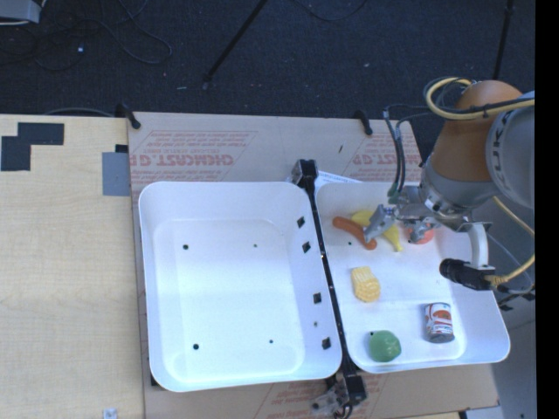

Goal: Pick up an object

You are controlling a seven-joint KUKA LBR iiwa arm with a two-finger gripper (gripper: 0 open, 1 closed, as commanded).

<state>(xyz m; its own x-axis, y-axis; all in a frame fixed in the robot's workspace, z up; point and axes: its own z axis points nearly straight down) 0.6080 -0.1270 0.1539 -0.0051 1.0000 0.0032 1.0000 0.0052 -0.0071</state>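
The right bin [489,339] holds an orange carrot-like piece [351,231], a yellow piece [392,236] partly under the gripper, a small red piece [422,236], a yellow corn cob [366,284], a green round object [383,346] and a red-labelled can [439,322]. My gripper [383,223] hangs low over the far part of that bin, just right of the carrot-like piece and over the yellow piece. The arm's wrist hides how its fingers stand.
The left bin [157,234] lies beside the right one, with a black clip strip [319,269] along the shared wall. Cables [397,160] loop off the wrist. A wooden tabletop [61,269] stretches to the left.
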